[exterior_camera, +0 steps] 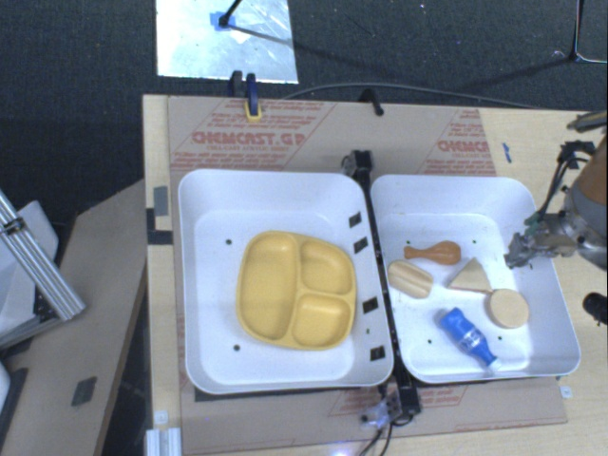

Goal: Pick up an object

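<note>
We judged the blue bottle (467, 336), lower right of frame, light, stiff and best pinched mid-body; we could not tell the jaws' state.

I work in what looks like a robotics lab: 2 white bins (285, 190) sit on a protective-papered bench (332, 126), clamped at the upper edge, with cables (427, 88) trailing over dark carpet (76, 65) and aluminium framing (38, 264) at left.
</note>
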`<state>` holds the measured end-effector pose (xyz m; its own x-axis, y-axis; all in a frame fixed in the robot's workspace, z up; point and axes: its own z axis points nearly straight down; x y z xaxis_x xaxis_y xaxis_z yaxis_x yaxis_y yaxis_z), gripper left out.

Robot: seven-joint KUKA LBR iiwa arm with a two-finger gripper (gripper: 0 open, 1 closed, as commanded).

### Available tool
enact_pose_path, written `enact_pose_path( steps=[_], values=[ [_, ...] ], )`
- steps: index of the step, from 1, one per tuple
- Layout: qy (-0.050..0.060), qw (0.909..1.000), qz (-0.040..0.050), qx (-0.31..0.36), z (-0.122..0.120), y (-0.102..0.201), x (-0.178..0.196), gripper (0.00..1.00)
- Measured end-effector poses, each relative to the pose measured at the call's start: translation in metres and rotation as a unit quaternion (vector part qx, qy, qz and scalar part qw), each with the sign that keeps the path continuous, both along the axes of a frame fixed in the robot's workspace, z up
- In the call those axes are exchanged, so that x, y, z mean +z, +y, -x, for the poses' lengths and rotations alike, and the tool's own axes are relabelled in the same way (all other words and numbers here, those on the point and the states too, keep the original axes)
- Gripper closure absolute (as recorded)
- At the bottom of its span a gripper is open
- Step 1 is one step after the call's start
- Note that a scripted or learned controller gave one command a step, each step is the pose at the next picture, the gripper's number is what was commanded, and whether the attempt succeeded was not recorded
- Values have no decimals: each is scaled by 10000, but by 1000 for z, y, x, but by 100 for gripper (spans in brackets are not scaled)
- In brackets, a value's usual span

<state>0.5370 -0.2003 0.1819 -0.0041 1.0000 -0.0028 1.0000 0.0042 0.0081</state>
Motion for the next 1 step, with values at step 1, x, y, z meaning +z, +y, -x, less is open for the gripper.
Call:
enact_pose_path(
  steps=[1],
  values=[
    [0, 10000, 1, 5, -12, 0, 52, 100]
  ],
)
